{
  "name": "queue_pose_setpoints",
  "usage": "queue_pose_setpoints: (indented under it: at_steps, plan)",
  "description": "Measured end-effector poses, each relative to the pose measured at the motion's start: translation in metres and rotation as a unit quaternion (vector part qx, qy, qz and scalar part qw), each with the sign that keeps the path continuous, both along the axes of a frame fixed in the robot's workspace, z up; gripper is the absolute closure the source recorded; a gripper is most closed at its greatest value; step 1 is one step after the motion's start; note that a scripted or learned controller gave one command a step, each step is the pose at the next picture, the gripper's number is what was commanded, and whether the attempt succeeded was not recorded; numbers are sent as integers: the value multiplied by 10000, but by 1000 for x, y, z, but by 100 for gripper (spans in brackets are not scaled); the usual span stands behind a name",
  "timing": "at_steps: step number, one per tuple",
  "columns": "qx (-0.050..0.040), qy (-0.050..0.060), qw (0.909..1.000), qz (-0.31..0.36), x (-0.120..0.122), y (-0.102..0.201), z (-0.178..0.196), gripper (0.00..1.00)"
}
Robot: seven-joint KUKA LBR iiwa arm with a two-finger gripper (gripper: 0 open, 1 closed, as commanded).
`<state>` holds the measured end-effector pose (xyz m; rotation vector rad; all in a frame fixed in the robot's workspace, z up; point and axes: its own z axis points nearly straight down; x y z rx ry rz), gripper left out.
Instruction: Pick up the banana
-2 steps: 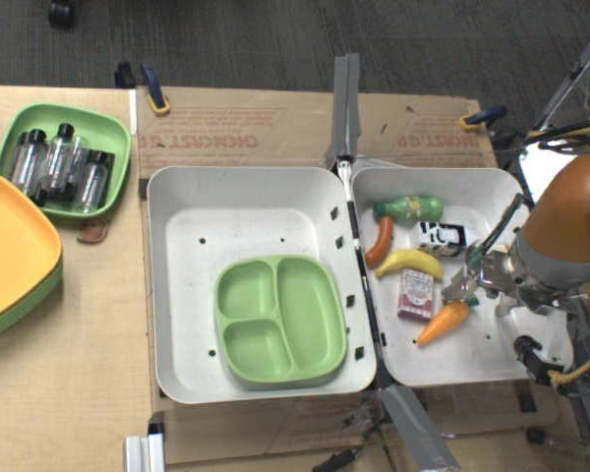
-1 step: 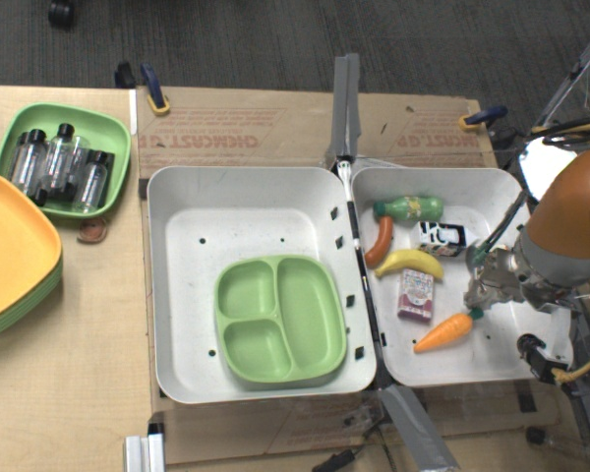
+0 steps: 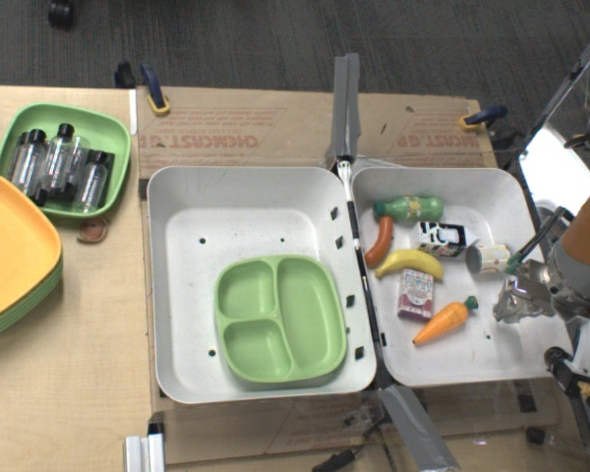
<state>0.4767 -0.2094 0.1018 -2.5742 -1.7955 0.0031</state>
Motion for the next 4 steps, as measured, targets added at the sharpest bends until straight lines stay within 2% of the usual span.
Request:
queue_pose_setpoints:
  at_steps: [1, 2, 4]
  plan:
    - [-10, -1, 9876, -1569, 9, 8, 5, 100]
    - [-4, 8, 9876, -1572, 0, 10, -11, 100]
    - [-6, 5, 9888, -1490, 0, 10, -11, 100]
